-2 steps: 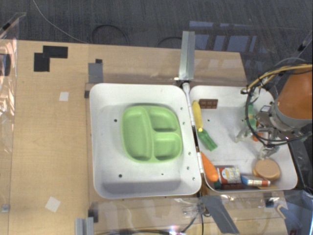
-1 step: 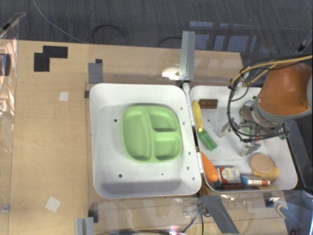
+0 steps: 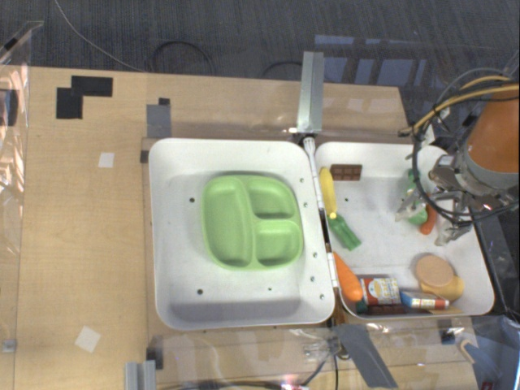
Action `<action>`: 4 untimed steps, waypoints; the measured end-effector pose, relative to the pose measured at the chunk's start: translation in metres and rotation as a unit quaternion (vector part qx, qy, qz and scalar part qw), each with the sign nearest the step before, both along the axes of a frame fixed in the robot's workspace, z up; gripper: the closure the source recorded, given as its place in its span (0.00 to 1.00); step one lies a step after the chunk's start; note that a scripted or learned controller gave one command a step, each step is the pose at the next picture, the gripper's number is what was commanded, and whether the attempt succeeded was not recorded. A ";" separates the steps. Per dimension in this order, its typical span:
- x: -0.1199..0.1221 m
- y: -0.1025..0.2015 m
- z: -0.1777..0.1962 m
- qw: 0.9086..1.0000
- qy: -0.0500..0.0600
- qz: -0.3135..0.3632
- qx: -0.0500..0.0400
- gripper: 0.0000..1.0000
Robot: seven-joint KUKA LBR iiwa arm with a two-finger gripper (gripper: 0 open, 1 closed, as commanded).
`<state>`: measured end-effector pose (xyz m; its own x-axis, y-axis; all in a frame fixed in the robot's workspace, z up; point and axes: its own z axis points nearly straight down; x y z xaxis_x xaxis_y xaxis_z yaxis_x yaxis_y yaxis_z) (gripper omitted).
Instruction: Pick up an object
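Note:
My gripper (image 3: 426,219) hangs low over the right side of the right bin (image 3: 370,193), under the orange wrist band. Its two silver fingers (image 3: 404,209) stand spread apart, so it is open. Between them lies a small orange piece with a green end (image 3: 423,218), resting on the bin floor; the fingers flank it without visibly closing on it. Other pickable things in this bin are a brown chocolate bar (image 3: 347,171), a yellow corn cob (image 3: 327,191), a green block (image 3: 344,233), an orange carrot (image 3: 347,278), a red-labelled can (image 3: 379,288), a tube (image 3: 422,302) and a tan round bun (image 3: 436,273).
The left bin (image 3: 175,218) holds a green divided plate (image 3: 250,222). A metal divider post (image 3: 311,96) stands behind the seam between the bins. Cables (image 3: 455,104) loop above the wrist at the right. Most objects crowd the right bin's left wall and front edge.

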<state>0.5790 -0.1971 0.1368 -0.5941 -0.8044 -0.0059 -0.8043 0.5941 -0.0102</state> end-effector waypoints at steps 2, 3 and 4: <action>0.024 0.033 -0.047 0.998 -0.002 -0.055 0.002 0.00; 0.029 0.034 -0.031 0.998 -0.010 -0.055 0.003 1.00; 0.067 -0.009 0.122 0.995 -0.006 -0.104 0.000 1.00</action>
